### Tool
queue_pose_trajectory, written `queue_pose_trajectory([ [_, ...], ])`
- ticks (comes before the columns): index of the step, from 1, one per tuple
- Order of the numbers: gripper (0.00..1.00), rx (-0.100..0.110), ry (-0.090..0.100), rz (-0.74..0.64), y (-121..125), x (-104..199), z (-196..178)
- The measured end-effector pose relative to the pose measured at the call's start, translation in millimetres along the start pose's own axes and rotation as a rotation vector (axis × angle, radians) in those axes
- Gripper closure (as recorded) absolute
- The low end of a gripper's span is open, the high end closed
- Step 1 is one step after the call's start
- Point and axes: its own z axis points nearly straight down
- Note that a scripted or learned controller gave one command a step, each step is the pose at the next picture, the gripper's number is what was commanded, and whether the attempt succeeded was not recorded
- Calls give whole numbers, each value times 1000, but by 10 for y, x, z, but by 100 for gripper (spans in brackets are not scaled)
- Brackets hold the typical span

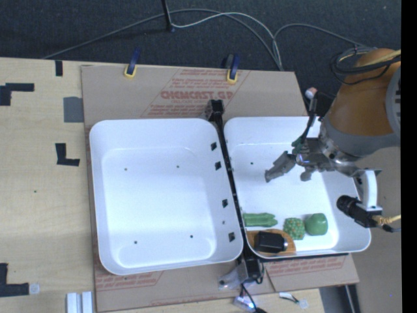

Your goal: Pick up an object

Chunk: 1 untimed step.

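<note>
In the right bin, along the near wall, lie a long green pod-like piece, a bumpy green ball and a smooth green round piece. A black object rests on an orange-brown piece in the near left corner. My gripper hangs over the middle of this bin, well back from those objects. Its fingers are spread open, one finger reaching left, with nothing between them.
The left bin sits beside the right one, split by a black divider. Both stand on cardboard held by clamps at the back. The arm's orange band looms over the right bin's far right corner.
</note>
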Motion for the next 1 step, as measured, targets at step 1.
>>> queue_pose_trajectory([
  [1, 0, 2, -2, 6, 678, -1129, -1],
])
